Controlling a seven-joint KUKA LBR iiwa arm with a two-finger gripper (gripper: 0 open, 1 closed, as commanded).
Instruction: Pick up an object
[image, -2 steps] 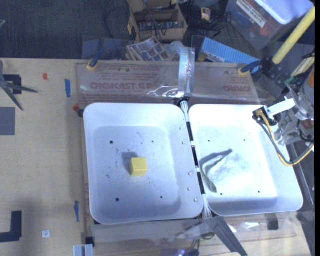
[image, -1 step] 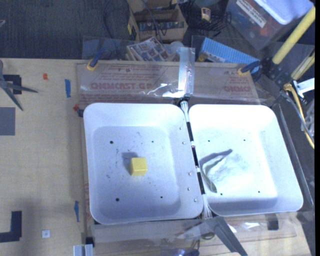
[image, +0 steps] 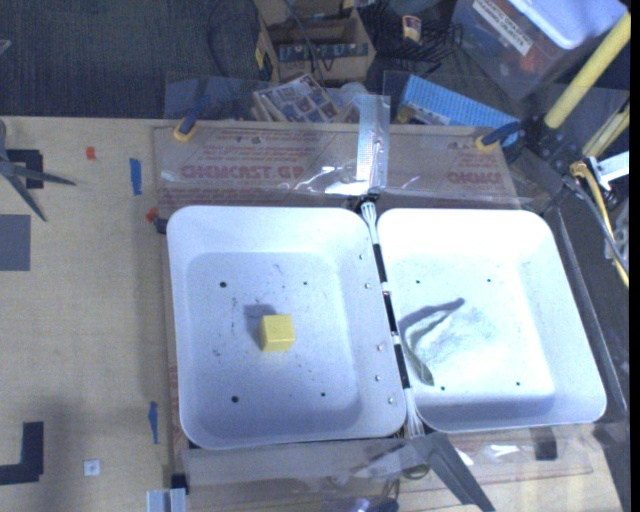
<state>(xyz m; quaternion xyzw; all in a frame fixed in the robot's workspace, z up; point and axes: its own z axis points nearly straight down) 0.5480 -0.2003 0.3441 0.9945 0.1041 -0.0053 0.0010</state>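
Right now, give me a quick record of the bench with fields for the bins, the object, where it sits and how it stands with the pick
bins: two shallow white bins side by side, left bin and right bin
object: one small yellow block
object location: on the floor of the left bin, near its middle, apart from the walls
object state: resting flat, nothing touching it
right bin contents: grey smudges or shadow marks on its floor; I cannot tell which
pick status: not yet done, block lies in the bin

Item: grey KUKA iiwa arm with orange band above the wrist, and two-finger gripper; pose and state cannot be told from the overhead view.
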